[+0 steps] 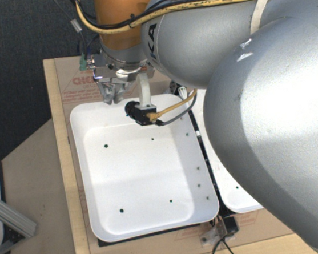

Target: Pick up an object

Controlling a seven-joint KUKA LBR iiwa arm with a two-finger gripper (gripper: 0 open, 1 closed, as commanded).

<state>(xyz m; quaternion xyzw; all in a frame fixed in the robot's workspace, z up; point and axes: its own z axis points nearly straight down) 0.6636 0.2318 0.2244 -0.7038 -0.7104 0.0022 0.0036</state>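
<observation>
My gripper (113, 92) hangs over the far rim of the left white bin (88, 178), near its back left corner, pointing down. Nothing shows between its tips, and no loose object shows on the visible floor of that bin, only a few small dark dots. My grey arm with the orange band (124, 7) reaches in from the right and hides most of the right bin (236, 197), of which a strip near the front is visible.
The bins rest on a tan board (66, 164) with a dark floor beyond its left edge. An aluminium rail (12, 219) lies at the left. A small clamp with a cable (220, 230) sits at the front between the bins.
</observation>
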